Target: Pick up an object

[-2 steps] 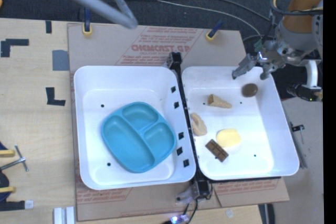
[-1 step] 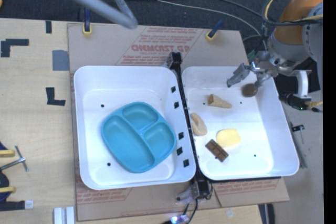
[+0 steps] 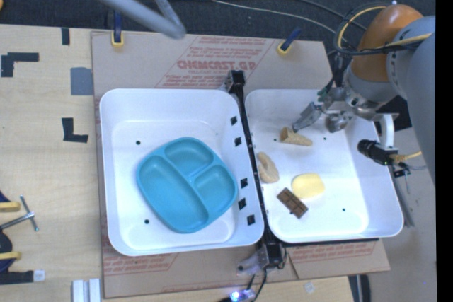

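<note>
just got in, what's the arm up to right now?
The arm reaches in over the right bin, its gripper low near a tan food piece at the back. Nothing shows between its fingers. Another tan piece, a yellow piece and a brown block lie loose in that bin. The left bin holds a blue divided plate.

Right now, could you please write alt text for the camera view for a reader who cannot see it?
The gripper hovers just above a tan food piece in the right bin, which also holds three more food pieces. The left bin holds a blue divided plate.
</note>
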Tool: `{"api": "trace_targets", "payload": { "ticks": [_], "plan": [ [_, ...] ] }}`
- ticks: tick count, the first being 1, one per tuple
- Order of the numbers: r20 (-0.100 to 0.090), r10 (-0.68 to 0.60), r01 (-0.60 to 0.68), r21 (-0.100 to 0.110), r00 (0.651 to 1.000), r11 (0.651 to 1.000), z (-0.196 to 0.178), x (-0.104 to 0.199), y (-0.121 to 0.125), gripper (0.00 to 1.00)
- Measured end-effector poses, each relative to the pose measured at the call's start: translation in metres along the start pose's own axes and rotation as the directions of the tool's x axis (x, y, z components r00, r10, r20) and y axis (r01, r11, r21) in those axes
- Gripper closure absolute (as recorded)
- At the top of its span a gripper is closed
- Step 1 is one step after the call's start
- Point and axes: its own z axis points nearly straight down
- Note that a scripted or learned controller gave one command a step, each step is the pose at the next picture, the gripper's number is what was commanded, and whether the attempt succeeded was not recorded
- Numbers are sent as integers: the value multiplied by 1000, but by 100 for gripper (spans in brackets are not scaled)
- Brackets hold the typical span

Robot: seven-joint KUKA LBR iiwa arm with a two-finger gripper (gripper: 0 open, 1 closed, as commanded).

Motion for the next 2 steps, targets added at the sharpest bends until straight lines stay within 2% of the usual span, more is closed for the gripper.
{"api": "trace_targets", "payload": {
  "ticks": [1, 2],
  "plan": [
    [2, 1, -1, -8, 1000, 1000, 34, 0, 2, 0],
    [4, -2, 2, -7, 1000, 1000, 24, 1, 2, 100]
  ]
}}
